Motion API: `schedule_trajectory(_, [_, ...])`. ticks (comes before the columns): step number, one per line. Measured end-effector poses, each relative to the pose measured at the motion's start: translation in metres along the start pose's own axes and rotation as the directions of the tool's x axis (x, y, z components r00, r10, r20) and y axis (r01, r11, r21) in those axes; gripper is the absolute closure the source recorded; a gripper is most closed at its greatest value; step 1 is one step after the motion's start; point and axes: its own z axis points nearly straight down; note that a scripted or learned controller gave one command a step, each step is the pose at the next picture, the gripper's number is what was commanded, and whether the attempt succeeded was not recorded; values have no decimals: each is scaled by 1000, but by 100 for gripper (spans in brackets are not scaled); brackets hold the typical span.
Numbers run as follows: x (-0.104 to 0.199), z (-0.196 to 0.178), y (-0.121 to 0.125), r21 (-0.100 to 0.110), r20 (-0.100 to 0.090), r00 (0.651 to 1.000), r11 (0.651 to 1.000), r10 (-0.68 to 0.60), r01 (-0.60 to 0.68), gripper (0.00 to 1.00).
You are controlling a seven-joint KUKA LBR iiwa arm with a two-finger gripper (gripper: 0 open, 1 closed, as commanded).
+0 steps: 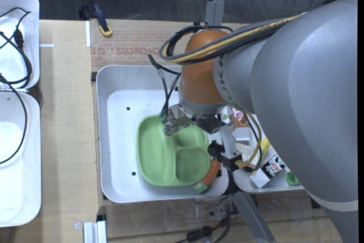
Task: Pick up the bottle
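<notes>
My gripper (170,123) hangs low over the upper left compartment of a green divided plate (153,151) in the left bin (116,122). The orange wrist band (202,71) and the big grey arm cover the bin's right side. A white object with red print (236,118) peeks out just right of the wrist; I cannot tell whether it is the bottle. An orange-brown, rod-like object with a green tip (209,174) lies against the plate's lower right edge. Nothing can be seen held in the gripper.
Small white boxes (267,171), a yellow piece (263,148) and a green bit (292,179) crowd the right bin under the arm. Cables loop around the wrist. A white appliance with black cords (14,65) stands at the far left.
</notes>
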Motion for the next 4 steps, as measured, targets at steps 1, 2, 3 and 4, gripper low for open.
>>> schedule_trajectory(1, [-5,0,-1,1,6,1000,1000,5,-5,0])
schedule_trajectory(2, [40,22,-2,-2,7,971,971,238,-238,0])
schedule_trajectory(3, [34,11,-2,-6,14,970,970,242,-242,100])
schedule_trajectory(4, [35,13,-2,-2,14,970,970,241,-241,0])
